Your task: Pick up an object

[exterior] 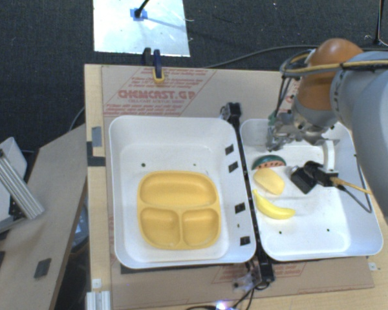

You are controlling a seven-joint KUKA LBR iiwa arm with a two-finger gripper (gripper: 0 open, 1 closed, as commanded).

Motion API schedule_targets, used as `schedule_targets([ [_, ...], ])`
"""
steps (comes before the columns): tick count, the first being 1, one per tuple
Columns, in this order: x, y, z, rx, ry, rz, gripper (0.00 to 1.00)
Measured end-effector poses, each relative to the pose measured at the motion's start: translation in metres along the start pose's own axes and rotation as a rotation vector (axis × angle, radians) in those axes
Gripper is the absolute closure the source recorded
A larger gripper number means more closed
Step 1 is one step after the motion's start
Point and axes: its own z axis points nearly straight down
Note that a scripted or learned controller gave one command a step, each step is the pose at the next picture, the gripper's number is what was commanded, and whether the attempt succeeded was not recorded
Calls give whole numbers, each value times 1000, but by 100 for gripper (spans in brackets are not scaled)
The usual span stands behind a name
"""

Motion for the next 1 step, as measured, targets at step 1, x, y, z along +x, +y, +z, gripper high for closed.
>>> schedule_targets([
  [1, 4, -6, -59, -1, 0, 3, 100],
])
